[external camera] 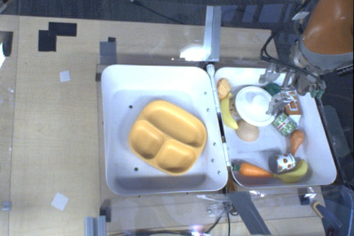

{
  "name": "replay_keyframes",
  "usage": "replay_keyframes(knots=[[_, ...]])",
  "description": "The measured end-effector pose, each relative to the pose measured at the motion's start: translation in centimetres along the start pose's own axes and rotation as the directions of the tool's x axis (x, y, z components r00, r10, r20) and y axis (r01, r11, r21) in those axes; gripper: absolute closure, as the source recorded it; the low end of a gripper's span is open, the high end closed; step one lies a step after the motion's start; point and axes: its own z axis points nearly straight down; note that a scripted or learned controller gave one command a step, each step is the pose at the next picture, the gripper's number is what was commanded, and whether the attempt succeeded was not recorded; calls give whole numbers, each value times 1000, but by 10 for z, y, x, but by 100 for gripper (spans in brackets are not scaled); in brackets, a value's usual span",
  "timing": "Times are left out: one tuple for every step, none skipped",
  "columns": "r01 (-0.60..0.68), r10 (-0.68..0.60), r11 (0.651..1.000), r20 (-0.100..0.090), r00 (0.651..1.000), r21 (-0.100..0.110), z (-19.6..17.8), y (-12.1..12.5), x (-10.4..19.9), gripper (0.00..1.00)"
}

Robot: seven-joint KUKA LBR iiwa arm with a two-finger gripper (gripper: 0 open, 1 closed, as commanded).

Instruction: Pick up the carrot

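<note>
Two shallow white bins sit side by side on the bench: the left bin [110, 119] holds one yellow divided plastic plate [167, 136]. The right bin [326, 163] holds one long orange carrot [253, 170] by its near wall, two yellow bananas [227, 111] and a smaller orange carrot [297, 141]. The metal gripper [282, 98] hangs over the far end of the right bin, well apart from the long carrot; whether its fingers are spread I cannot tell.

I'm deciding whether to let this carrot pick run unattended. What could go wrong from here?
1. The carrot lies against the right bin's front wall, touching a banana and small can, so a grasp may catch those.
2. A second, smaller carrot could be taken instead.
3. The end effector sits over clutter near the white bowl.
</note>
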Motion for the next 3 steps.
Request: replay_keyframes(knots=[[24,-24,1000,-4,1000,-2,23,54,87,0],[-284,284,959,0,959,-1,116,40,111,0],[-797,797,604,0,604,1,72,0,125,0]])
